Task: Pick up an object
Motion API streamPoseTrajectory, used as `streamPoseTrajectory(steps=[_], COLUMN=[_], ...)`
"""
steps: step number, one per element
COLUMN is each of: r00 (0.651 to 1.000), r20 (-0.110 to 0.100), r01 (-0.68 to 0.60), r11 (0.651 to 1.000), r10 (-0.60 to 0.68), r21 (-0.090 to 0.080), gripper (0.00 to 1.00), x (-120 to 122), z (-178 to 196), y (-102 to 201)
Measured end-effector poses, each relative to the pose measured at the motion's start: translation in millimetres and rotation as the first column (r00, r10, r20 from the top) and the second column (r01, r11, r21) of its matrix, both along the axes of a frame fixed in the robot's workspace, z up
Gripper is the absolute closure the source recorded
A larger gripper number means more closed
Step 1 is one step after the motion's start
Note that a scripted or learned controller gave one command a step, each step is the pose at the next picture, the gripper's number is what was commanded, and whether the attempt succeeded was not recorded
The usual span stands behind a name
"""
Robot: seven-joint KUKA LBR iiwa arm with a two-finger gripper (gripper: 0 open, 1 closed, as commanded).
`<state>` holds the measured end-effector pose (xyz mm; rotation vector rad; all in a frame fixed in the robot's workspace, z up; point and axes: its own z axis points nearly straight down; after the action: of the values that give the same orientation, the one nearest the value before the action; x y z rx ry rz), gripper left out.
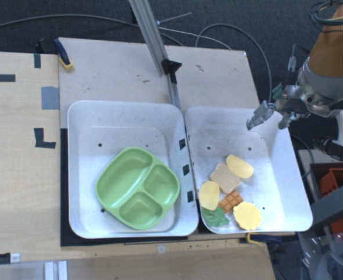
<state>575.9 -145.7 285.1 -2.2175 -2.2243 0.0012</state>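
Camera view puts the gripper [272, 114] open and empty over the far rim of the right bin [288, 174], while the nearest pickable thing, a yellow oval piece [240, 166], lies below-left of it on the bin floor among other toy foods.

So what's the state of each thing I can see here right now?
End effector: hovering at the right bin's upper right corner, holding nothing.
Green plate: upright in the left bin, nothing in its compartments.
Pale yellow piece: lying in the right bin, touching the bread slice.
Waffle piece: flat, wedged among the others.
Yellow round: flat, near the front wall.
Green leaf: flat at the front.
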Motion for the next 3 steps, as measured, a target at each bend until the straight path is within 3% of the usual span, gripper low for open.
streamPoseTrajectory(steps=[1,3], r00=[1.0,1.0], r20=[0.0,-0.007], r01=[0.0,0.001], r11=[1.0,1.0], r10=[0.0,-0.001], r21=[0.0,0.001], gripper=[0.0,0.0], x=[0.0,-3.7], z=[0.0,-119.6], y=[0.0,13.5])
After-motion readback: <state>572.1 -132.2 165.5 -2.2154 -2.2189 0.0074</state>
